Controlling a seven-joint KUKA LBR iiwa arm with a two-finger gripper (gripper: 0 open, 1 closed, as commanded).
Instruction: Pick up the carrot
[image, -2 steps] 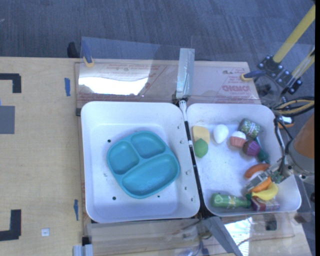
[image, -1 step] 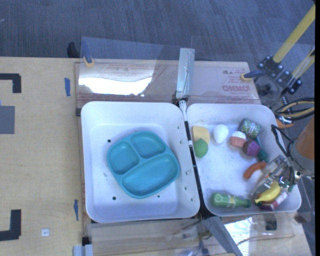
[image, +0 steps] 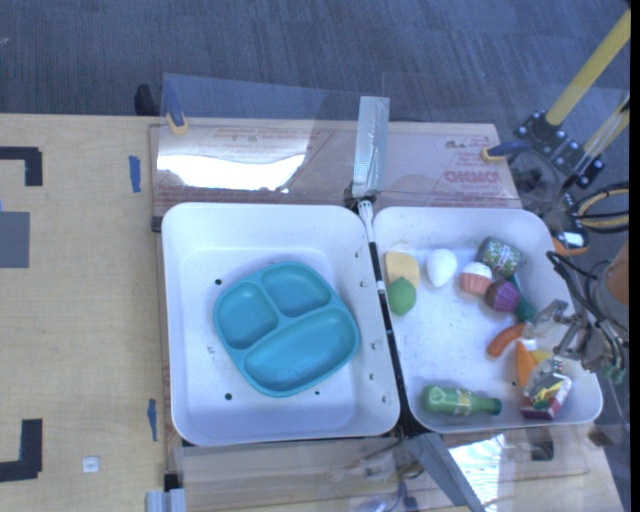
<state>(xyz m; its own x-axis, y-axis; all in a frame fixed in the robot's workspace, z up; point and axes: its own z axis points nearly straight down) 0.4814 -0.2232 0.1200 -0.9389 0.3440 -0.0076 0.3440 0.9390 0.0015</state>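
The right bin (image: 470, 415) serves as the landmark: to its left, sharing a rim, sits the left bin (image: 190, 330), which holds a blue divided plate (image: 287, 327) lying flat and well apart from anything the task needs. The toy food is all loose in the right bin, presumably so that one piece must be singled out. At this bin's right wall the gripper (image: 575, 338) hangs low over the cluttered edge; I cannot tell how wide its fingers stand, and nothing shows between them. Along the bin's near wall lies a green bottle (image: 458, 402) on its side. Near the dividing rim rest a yellow wedge (image: 403, 266) and a green round fruit (image: 401, 296), touching. A white egg (image: 441, 267) sits toward the far wall, with a cupcake (image: 476, 279) beside it. The carrot (image: 505, 340) lies tilted on the bin's floor just left of the gripper, unheld. A purple piece (image: 506, 297) above and an orange-and-white piece (image: 527, 362) below crowd it, likely hampering a clean closing.
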